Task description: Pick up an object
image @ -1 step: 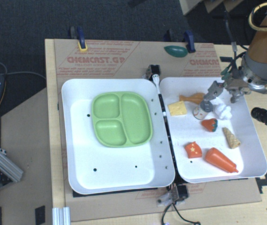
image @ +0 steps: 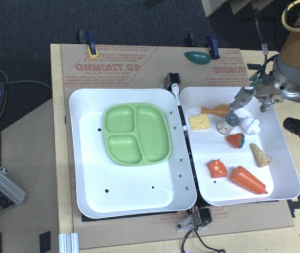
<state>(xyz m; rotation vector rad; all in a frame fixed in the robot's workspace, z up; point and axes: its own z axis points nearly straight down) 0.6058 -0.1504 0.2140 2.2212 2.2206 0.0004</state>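
Observation:
The right bin (image: 287, 157) holds several toy foods. A yellow cheese wedge (image: 199, 122) and an orange piece (image: 216, 110) lie at its back left. A small round tin (image: 225, 125), a red strawberry (image: 235, 140) and a white lump (image: 251, 125) sit in the middle. A tan cone (image: 260, 155), a red block (image: 217, 168) and an orange carrot (image: 249, 179) lie toward the front. My gripper (image: 252, 103) hangs over the bin's back right, just above and behind the tin and the white lump. It is open and holds nothing.
The left bin (image: 86, 157) bears a green divided plate (image: 137, 134). A teal object (image: 197, 57) rests on the board behind the bins. Blue clamps (image: 90, 40) hold the board's far edge. A black divider (image: 184, 136) runs between the bins.

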